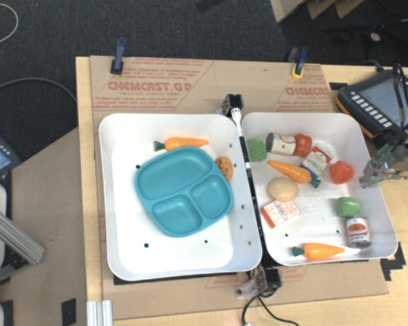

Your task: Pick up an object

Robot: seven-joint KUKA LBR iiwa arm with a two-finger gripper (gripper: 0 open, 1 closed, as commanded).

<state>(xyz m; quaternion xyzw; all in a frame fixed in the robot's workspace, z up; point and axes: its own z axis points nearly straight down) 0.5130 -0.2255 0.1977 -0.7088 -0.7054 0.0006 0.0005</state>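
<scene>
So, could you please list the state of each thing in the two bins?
Blue tray: flat, compartments bare.
Carrot beside tray: lying flat.
Cookie: against tray's edge.
Ketchup bottle: on its side.
Small jar: lying by the bin's right rim.
Tomato: resting loose.

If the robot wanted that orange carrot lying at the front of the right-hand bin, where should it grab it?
Probably across the thick middle of the orange plastic carrot, coming straight down from above. It lies flat with open white floor on both long sides, so fingers could straddle it; its green tip looks too thin.
</scene>
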